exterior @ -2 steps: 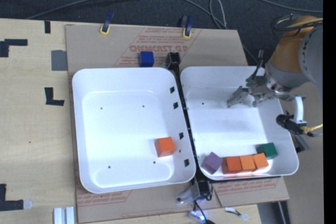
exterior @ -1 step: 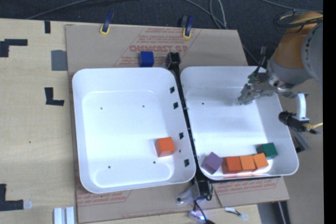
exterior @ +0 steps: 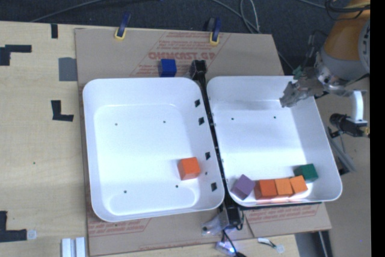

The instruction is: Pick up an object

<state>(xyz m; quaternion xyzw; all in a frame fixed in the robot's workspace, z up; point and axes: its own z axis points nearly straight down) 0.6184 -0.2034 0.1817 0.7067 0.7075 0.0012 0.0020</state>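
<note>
An orange cube lies in the left bin, near its front right. Along the front wall of the right bin sits a row of blocks: a purple one, two orange ones, a lighter orange one and a green one. My gripper hangs over the right bin's back right rim, far from the blocks. Nothing shows between its fingers.
A blue block rests on the cardboard behind the left bin. Black clips join the bins along their shared edge. Cables trail across the dark floor at the back. The grey arm with its orange band enters from the right.
</note>
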